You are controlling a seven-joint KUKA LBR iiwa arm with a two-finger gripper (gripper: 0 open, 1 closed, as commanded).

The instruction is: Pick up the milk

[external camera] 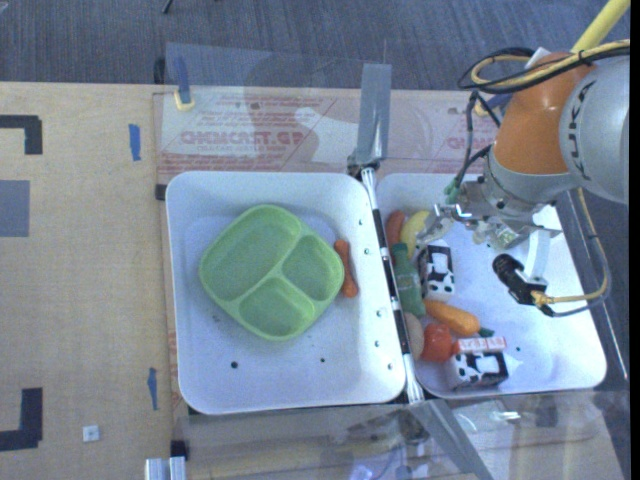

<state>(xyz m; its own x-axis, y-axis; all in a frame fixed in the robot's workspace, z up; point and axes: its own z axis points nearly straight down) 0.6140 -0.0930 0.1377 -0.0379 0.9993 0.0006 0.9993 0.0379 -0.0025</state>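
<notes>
While hovering right of center, the end effector (462, 218), grip state unclear, is sitting just above a milk carton (436, 270).

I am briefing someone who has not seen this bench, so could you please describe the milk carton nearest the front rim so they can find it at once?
Look in the right-hand bin, at its front rim. The milk carton lies there on its side, just right of a red vegetable. Its black-and-white cow patches and red top edge distinguish it; another cow-patterned carton sits farther back, nearer the arm.

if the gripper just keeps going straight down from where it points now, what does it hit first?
Probably the upper milk carton just below the gripper, in the right bin. Depth is unclear from this slant, so it could land slightly off.
</notes>
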